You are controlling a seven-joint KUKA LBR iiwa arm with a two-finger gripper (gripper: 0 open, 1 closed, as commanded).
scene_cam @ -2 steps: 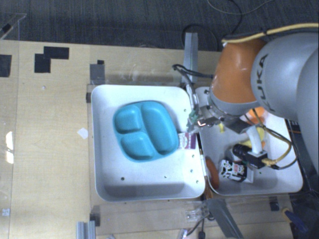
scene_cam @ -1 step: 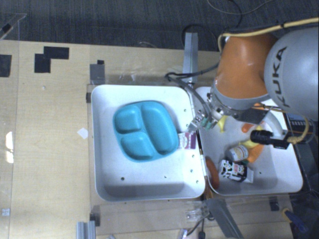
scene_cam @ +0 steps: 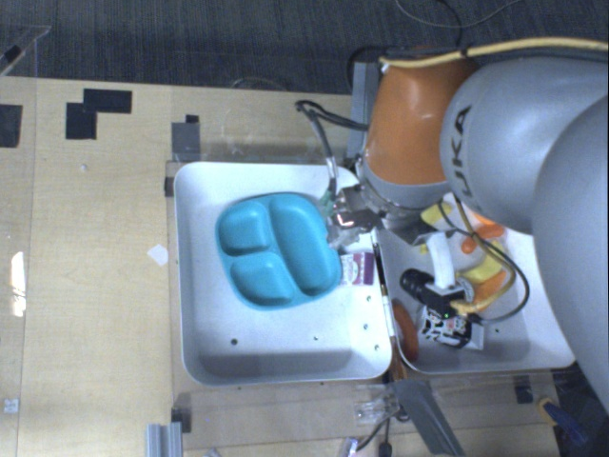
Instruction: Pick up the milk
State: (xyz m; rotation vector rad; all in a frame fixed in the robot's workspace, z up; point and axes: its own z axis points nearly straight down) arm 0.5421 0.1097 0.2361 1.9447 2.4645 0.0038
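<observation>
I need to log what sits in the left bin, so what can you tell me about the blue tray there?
The blue tray is a glossy, plastic-looking dish with rounded corners, split by low ridges into three compartments, one long and two smaller. It lies flat and turned at an angle on the floor of the left bin, open side up, with nothing visible inside it. Its right edge lies beside a small purple and white carton, and the arm's wrist hangs just above that corner.
</observation>
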